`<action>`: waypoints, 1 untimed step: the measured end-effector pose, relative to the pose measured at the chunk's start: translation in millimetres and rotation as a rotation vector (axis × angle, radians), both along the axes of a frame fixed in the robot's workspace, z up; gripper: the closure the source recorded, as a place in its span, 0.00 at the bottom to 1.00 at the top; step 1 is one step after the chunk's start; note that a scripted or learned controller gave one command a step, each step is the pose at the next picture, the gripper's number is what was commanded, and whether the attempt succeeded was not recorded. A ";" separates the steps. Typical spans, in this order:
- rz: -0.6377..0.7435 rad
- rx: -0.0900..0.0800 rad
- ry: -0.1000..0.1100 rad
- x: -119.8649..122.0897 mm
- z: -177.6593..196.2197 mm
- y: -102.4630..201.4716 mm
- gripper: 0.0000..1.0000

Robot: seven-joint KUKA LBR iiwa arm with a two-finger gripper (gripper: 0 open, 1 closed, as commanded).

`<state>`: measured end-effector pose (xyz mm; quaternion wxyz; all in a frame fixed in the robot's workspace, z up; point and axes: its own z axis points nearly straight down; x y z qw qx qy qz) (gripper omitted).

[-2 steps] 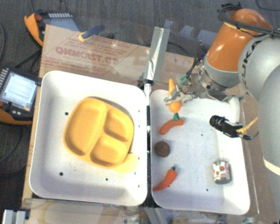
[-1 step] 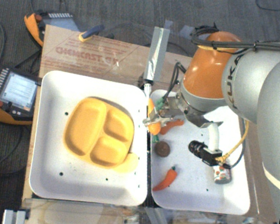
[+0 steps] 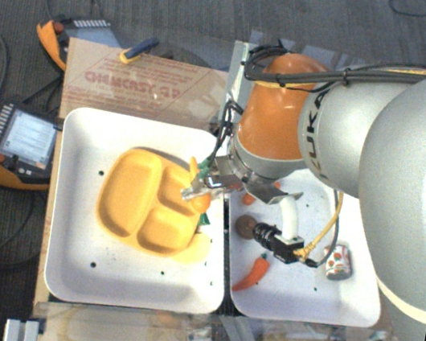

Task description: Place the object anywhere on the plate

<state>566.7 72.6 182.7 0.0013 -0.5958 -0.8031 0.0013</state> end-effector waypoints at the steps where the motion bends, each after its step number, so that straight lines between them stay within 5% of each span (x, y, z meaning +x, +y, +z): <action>1: -0.002 0.000 0.000 0.1 0.1 -0.8 0.00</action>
